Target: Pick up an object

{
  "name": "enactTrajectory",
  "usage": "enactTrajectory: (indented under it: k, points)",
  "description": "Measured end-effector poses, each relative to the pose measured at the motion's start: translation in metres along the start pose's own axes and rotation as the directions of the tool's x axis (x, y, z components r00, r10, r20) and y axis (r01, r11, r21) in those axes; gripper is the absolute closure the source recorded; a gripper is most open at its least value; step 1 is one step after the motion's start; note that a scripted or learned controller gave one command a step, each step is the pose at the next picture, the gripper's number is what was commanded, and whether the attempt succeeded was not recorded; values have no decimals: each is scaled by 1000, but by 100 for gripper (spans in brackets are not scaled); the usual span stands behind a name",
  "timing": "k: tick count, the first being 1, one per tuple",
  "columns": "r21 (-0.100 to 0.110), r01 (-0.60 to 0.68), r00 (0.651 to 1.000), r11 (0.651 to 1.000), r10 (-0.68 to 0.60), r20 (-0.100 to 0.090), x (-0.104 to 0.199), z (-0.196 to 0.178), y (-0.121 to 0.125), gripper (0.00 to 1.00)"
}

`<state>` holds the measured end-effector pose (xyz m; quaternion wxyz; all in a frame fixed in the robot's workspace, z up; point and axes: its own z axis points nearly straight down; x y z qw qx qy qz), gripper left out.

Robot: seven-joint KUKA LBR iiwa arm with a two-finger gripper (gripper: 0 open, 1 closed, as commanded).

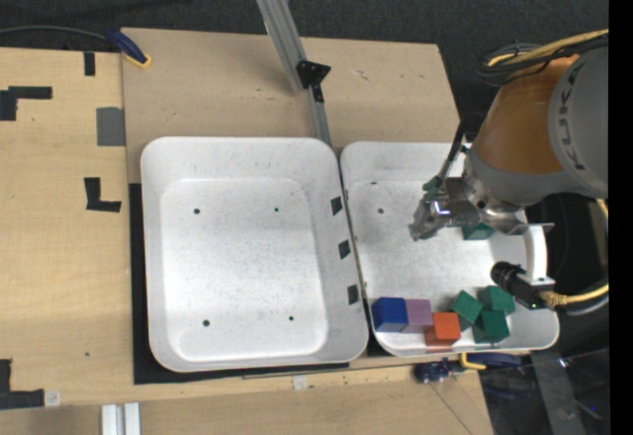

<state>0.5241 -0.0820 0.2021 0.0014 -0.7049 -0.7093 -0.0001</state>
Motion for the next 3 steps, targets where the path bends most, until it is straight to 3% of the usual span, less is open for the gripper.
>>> enactTrajectory:
  k: [3]
  points:
    - [0,1,1000,1000,-1,0,154,-15,13,100]
